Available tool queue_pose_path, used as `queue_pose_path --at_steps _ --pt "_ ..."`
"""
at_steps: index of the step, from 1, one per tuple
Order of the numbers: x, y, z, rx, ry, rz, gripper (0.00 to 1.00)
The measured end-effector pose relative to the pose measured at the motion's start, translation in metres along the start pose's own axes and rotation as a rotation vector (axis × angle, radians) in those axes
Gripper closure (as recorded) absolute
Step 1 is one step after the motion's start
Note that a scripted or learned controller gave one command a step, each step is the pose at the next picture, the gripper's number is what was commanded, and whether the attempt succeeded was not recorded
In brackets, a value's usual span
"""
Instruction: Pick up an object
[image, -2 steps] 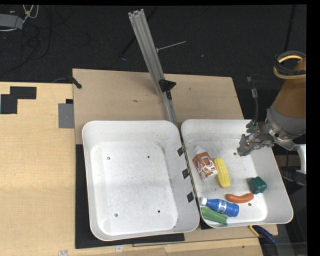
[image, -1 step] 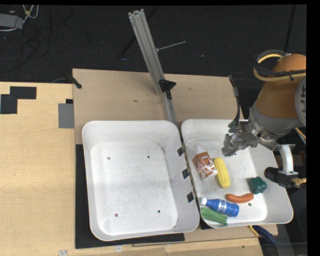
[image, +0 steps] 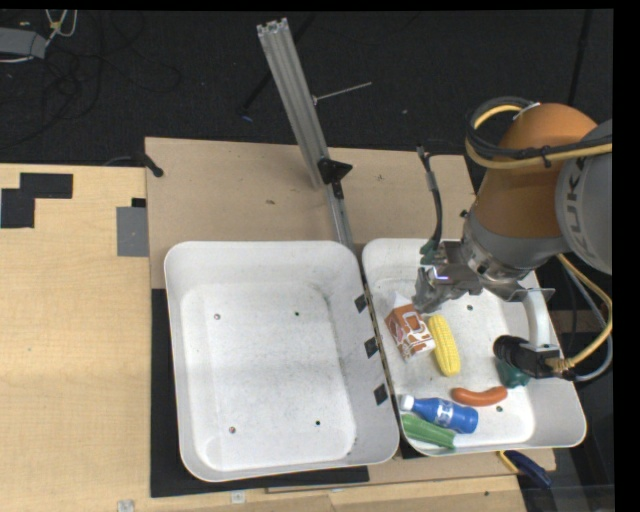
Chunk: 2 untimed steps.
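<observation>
Seen from above at a slant, two shallow white bins sit side by side on a wooden bench. The left bin (image: 190, 330) is the larger of the two. The right bin (image: 555, 425) holds a small cluster of toy foods along its left and lower parts.

A grey robot arm (image: 530, 190) with an orange band reaches in from the right and bends down over the upper middle of the right bin. Its gripper (image: 432, 288) hangs low at the bin's upper left region; whether it is spread or closed cannot be told, since the arm's body and glare hide that detail.

Just below the gripper, near but with no visible contact, lies a small brown and white carton (image: 409, 331), tilted on its side. A yellow corn cob (image: 445, 345) lies right beside the carton, to its right, pointing down the bin. Further down, well apart from the gripper, a reddish sausage (image: 480, 396) lies crosswise. At the bin's lower left corner a blue bottle (image: 442, 413) (white cap toward the left) rests against a green vegetable (image: 428, 433) just beneath it.

A slanted metal rail (image: 298, 105) stands behind the bins.
</observation>
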<state>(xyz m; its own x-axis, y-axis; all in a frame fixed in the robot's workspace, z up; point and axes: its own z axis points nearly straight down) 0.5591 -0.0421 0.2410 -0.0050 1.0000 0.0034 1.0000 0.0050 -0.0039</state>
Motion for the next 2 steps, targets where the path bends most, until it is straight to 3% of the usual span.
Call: queue_pose_path --at_steps 1,2 --pt "0.043 -0.002 0.005 0.002 -0.001 0.002 1.0" --pt "0.105 0.003 0.014 0.001 -0.001 -0.001 1.0"
